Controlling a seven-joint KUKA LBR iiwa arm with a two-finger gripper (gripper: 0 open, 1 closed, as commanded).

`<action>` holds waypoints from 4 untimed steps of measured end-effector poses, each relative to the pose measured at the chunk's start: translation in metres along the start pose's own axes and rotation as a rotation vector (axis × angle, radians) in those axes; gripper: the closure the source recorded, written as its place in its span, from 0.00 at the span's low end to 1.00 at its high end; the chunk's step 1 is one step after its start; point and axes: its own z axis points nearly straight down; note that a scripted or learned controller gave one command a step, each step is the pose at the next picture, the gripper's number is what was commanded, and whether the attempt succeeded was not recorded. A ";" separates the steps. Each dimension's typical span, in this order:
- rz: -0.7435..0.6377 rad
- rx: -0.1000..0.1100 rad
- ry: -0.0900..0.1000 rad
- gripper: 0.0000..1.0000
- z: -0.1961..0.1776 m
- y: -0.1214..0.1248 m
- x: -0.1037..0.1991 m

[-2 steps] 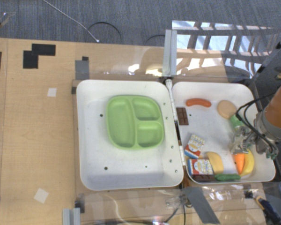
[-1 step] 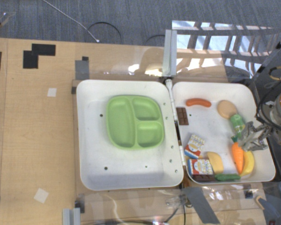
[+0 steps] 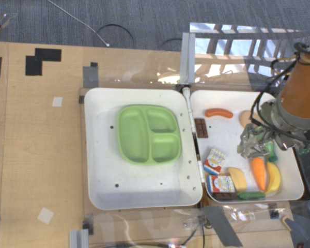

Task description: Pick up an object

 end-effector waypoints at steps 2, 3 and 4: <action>-0.667 -0.003 0.007 1.00 0.080 -0.096 0.034; -0.607 0.005 -0.001 1.00 -0.016 -0.032 0.002; -0.802 -0.010 0.010 1.00 0.066 -0.083 0.024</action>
